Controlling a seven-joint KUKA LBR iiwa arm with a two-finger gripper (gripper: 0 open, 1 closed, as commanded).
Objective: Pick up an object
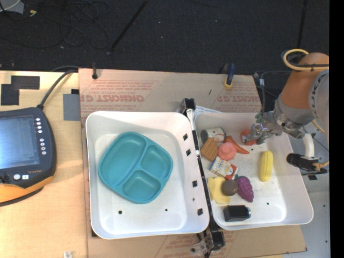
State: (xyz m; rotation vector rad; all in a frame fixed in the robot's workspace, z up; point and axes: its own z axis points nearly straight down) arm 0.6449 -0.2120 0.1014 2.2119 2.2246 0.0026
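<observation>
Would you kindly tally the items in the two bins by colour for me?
Teal: 1, plate
Yellow: 2, corn, wedge
Purple: 1, grapes
Black: 1, block
Pink: 1, cupcake
Orange: 1, carrot
Tan: 1, cracker
Brown: 1, ball
Multicoloured: 1, packet
White: 1, can
Total: 11

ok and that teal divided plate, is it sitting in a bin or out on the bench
In a bin. The teal plate lies flat inside the left white bin, with the bin's floor showing all around it.
</observation>
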